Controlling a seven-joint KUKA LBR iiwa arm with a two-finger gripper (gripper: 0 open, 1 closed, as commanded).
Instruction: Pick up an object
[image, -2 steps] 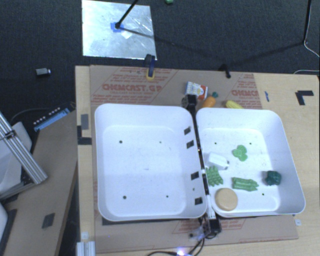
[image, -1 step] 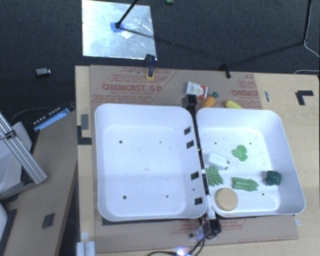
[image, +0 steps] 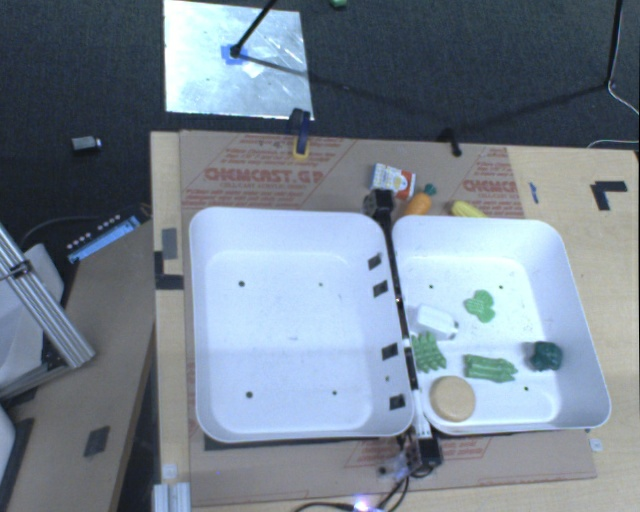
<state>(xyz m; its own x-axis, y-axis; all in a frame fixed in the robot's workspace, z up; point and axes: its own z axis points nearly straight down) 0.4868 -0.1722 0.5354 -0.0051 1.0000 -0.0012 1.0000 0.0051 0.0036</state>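
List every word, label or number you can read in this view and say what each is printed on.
"CHEMCAST GP" — red print, seen inverted, on the brown protective sheet behind the left bin; reading is tentative.
The same red print recurs on the sheet behind the right bin near, too blurred to confirm.
Red print along the sheet's front edge: unreadable.
Small carton behind the bins: label too small to read.
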